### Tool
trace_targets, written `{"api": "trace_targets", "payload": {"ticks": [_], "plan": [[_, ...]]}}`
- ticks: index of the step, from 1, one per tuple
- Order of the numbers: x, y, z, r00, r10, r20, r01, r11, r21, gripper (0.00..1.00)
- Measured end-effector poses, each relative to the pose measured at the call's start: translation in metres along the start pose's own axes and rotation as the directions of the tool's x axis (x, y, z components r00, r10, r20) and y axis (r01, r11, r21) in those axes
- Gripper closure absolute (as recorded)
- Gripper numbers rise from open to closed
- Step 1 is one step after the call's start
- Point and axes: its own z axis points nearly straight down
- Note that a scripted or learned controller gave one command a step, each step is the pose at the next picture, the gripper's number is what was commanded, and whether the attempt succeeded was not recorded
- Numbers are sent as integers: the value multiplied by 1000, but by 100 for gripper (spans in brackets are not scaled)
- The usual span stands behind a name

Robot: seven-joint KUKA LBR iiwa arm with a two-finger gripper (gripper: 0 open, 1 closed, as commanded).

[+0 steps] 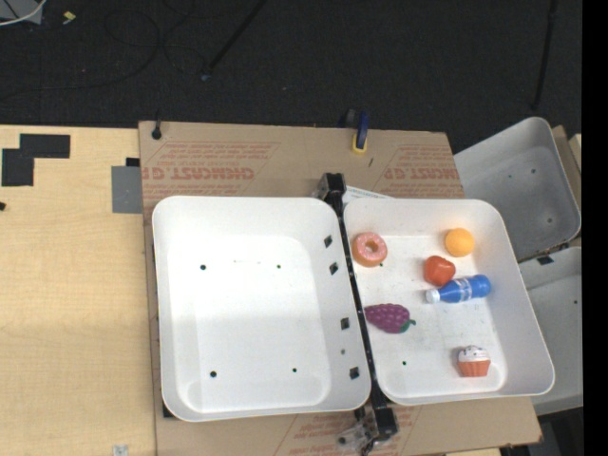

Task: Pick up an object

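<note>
Currently the right bin (513, 255) holds a donut (370, 248), orange (460, 241), probably a tomato (439, 271), bottle (460, 290), grapes (388, 317), cupcake (473, 361)

I read red print, upside down from here, on the cardboard sheet (285, 164) beneath the bins: "CHEMCAST GP", repeated to the right, partly hidden.

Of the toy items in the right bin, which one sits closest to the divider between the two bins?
The pink donut, at the bin's upper left; the purple grapes sit slightly farther from the divider.
</note>
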Motion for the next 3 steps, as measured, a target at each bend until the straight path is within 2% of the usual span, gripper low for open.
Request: {"api": "trace_targets", "payload": {"ticks": [3], "plan": [[0,0,0,1000,0,0,0,1000,0,100]]}}
